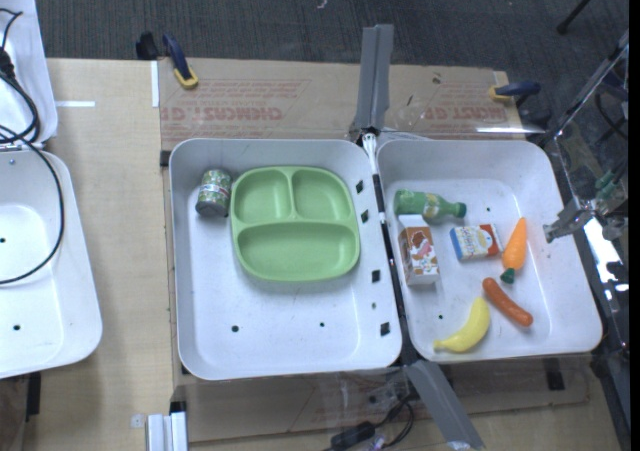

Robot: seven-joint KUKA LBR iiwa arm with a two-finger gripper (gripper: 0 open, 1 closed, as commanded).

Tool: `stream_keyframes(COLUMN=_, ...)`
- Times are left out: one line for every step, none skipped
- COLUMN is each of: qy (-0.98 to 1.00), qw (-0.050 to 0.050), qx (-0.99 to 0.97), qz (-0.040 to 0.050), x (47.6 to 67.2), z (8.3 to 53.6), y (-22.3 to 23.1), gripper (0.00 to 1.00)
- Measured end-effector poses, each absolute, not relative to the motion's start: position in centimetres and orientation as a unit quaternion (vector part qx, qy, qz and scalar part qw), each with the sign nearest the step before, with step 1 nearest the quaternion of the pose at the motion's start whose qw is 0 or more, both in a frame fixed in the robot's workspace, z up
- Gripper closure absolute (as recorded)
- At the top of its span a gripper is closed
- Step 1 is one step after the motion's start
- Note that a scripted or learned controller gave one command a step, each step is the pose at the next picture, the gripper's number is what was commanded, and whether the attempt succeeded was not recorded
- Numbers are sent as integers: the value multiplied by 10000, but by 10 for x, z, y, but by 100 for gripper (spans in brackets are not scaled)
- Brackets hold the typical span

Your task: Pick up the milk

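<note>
I take the milk to be the white carton with red print (418,254). It sits in the right-hand shallow white bin (540,164), hard against that bin's left wall and just beside the divide where the two bins meet. I use the carton as my landmark for everything else.

Just above the carton in the view lies a green plastic bottle (428,205) on its side, neck pointing right, close to the carton's top end but seemingly not touching it. Just right of the carton is a small white and blue box with an orange patch (475,241), with a narrow gap between them. Further right of the carton an orange carrot (514,247) lies at a tilt. Below and to the right of the carton lie a longer orange-red carrot-like piece (508,303) and a yellow banana (465,329), both apart from it.

Left of the carton, across the divide, the left-hand white bin (190,319) holds a green plate with three compartments (295,223) and a small patterned tin can (213,192).

Well right of the carton, at the right bin's far wall, the grey arm (572,223) reaches in over the surface (110,129). It is blurred there, and I cannot tell whether the jaws are apart or together. Nothing lies on top of the carton.
</note>
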State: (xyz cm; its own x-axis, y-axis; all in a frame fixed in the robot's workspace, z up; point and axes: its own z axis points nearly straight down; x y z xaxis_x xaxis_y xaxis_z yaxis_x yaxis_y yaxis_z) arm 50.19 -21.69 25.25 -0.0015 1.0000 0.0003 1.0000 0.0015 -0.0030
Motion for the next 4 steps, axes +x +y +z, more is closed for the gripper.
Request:
stream_keyframes(qy=-6860, qw=15, qx=-7276, qz=13, x=599, z=131, y=-128, gripper=0)
stream_keyframes(qy=-7512, qw=-6, qx=-6600, qz=1, x=634, z=192, y=-61, gripper=0)
stream_keyframes(qy=-6696, qw=-3, qx=-7427, qz=3, x=572, z=106, y=-101, gripper=0)
stream_keyframes(qy=-7767, qw=11, qx=-6299, qz=7, x=544, z=106, y=-93, gripper=0)
